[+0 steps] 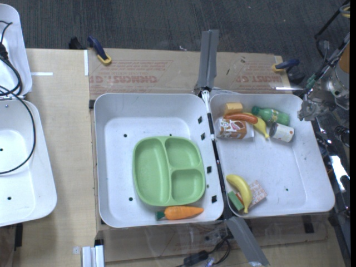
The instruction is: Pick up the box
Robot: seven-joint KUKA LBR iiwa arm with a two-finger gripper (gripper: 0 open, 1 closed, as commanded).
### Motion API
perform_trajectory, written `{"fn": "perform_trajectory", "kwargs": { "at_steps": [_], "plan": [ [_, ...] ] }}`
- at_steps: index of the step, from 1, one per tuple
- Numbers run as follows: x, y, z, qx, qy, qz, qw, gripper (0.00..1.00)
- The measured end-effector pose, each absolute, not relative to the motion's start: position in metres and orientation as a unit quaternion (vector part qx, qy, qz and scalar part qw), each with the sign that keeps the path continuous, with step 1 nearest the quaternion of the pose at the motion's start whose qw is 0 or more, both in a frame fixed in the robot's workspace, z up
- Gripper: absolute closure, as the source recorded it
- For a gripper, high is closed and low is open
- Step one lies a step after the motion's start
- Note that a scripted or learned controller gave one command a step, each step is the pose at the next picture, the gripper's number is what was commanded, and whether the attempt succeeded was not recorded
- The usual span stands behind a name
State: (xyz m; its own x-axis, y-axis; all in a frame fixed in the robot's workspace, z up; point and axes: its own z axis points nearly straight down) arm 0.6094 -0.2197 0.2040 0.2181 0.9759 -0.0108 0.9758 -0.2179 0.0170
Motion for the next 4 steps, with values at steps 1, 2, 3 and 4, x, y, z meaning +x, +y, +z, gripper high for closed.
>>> {"fn": "perform_trajectory", "kwargs": {
  "at_steps": [1, 2, 3, 4],
  "plan": [
    [0.659, -0.127, 0.178, 0.723, 0.691, -0.0004, 0.000, 1.00],
    [0.577, -0.162, 0.091, 0.772, 0.636, -0.0010, -0.001, 1.00],
    [0.578, -0.171, 0.200, 0.897, 0.442, -0.0016, 0.000, 1.00],
    [0.578, -0.171, 0.208, 0.897, 0.443, -0.0033, 0.000, 1.00]
  ]
}}
